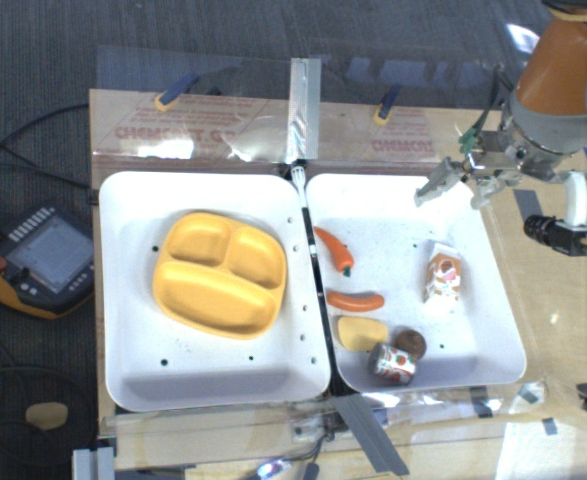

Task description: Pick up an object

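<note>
I see the two-finger gripper (455, 183) spread, holding nothing, over the right white plastic bin (501, 298). The small white-and-red carton (442, 277) lies below; I judge its tilt could deflect closing fingers.

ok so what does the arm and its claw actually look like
The arm has a broad orange band above a grey wrist section. Below it sits a compact metal claw with two slim pale grey fingers and thin dark cables at its base.

Divided tray (220, 273) in left bin (123, 298); carton (443, 277), can (395, 364), sausage (355, 300) in right bin (493, 298).
</note>
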`<state>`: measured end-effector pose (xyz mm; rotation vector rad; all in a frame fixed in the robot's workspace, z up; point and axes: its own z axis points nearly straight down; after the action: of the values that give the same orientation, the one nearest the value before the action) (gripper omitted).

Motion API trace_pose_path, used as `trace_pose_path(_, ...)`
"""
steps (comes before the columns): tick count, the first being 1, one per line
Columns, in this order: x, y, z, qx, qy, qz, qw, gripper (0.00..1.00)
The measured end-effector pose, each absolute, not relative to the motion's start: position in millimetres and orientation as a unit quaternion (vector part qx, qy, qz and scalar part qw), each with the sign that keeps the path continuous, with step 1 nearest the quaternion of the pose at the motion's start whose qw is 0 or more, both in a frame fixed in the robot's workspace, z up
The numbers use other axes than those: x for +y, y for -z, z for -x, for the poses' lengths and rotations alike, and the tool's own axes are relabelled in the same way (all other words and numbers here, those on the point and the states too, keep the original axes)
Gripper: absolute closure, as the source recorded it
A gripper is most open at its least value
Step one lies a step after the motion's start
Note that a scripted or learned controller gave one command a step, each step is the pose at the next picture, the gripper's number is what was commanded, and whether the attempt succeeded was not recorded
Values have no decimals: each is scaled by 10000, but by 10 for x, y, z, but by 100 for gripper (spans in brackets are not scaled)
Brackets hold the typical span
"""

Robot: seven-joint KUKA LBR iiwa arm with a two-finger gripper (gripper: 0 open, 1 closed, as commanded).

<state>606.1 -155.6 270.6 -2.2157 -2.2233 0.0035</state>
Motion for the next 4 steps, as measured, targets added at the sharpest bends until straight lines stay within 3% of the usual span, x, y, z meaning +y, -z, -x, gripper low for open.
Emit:
trace_pose_path(1, -2022, -1313, -5889, -6904, 11, 7234, -47, 0)
trace_pose_path(2, -2034, -1179, -5840, -6851, 68, 7283, -130, 0)
trace_pose_path(3, -2012, -921, -5678, -7260, 34, 6876, -88, 0)
trace_pose_path(4, -2025, -931, -5217, -6873, 78, 7263, -76, 0)
